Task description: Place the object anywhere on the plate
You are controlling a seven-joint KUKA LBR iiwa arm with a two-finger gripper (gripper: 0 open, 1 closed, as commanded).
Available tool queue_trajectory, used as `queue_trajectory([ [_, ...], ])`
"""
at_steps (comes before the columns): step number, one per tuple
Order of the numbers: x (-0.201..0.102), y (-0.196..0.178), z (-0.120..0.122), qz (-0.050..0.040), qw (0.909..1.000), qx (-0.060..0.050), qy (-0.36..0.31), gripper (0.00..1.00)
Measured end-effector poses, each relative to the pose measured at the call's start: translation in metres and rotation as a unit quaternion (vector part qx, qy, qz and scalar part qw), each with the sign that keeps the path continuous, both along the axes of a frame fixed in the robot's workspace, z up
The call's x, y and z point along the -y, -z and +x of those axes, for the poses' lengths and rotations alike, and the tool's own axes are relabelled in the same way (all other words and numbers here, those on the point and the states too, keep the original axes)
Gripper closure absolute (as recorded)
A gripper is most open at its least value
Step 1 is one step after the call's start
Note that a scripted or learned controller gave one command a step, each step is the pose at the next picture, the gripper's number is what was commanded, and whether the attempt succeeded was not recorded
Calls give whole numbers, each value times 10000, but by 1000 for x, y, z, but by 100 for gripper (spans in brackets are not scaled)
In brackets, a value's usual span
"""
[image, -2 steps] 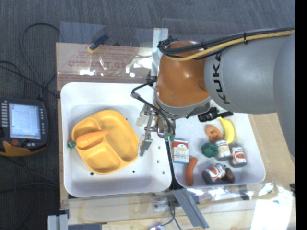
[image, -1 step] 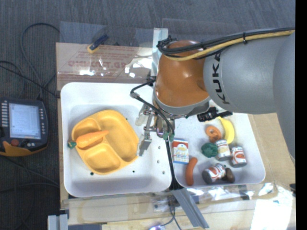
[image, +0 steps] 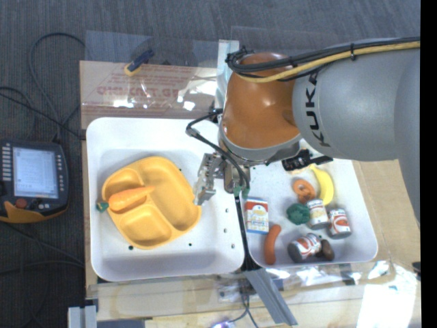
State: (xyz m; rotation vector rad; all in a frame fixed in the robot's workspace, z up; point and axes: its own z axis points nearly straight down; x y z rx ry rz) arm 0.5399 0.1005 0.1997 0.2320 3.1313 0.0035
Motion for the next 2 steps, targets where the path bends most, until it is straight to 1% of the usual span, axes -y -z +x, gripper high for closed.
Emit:
queue_trajectory([
  [1,-78,-24,-5,-1,9979,2,-643,100],
  [2,-77,-24,-5,-5,9980,-5,-630,0],
])
